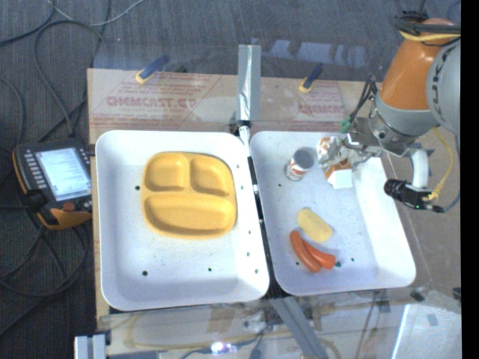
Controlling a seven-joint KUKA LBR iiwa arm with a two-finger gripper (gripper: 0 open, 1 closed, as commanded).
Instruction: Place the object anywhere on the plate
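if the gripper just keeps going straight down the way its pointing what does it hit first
Probably the orange-and-white object directly under the gripper, near the right bin's far edge. Depth is unclear from this angle; the can stands just to the side, likely out of line.

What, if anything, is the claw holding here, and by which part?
It cannot be told. The claw sits low over a small orange and white object in the right bin, but any contact is hidden.
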